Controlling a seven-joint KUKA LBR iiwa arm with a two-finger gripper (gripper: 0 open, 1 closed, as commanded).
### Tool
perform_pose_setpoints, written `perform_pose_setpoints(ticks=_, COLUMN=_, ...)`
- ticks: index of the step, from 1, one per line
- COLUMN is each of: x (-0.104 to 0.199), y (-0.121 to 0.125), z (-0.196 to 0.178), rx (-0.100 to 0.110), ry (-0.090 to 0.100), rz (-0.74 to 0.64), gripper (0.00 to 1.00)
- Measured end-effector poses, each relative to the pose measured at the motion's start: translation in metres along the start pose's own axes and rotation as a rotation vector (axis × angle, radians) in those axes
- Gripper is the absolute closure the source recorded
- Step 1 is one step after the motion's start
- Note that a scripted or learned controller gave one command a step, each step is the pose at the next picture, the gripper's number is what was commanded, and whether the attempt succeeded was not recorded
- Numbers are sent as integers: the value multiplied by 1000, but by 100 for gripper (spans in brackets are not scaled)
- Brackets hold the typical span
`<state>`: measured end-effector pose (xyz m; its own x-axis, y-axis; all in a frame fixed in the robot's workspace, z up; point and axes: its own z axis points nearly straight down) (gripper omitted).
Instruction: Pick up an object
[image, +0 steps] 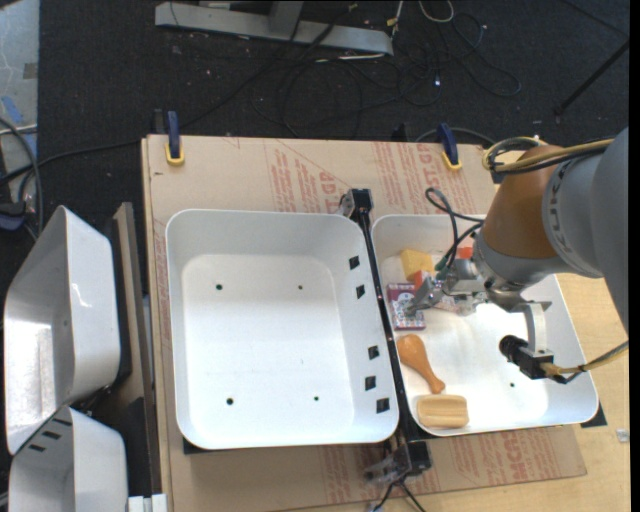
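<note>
We cannot tell the hand's (432, 292) state; crowded against the purple card (404, 303) and yellow block (417, 263), we risk nudging both aside.

Bright, even light falls from overhead. The left bin (270, 320) and right bin (560, 390) glare nearly pure white, their floors washed flat with little texture. Soft, short shadows lie under the arm (560, 210) on the right bin's floor. The far floor (100, 70) is dim and dark. Focus is fairly sharp at the middle, slightly grainy overall; the spare bins (60, 300) at left look a bit soft.
</note>
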<state>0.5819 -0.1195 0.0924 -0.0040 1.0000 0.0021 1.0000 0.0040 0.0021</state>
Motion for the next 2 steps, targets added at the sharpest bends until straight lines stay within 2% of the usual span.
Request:
perform_pose_setpoints(ticks=1, x=-18, y=-41, z=-5, rx=-9, ry=-3, rz=9, gripper=0)
perform_pose_setpoints(ticks=2, x=20, y=34, z=-4, rx=-9, ry=-6, rz=-4, gripper=0)
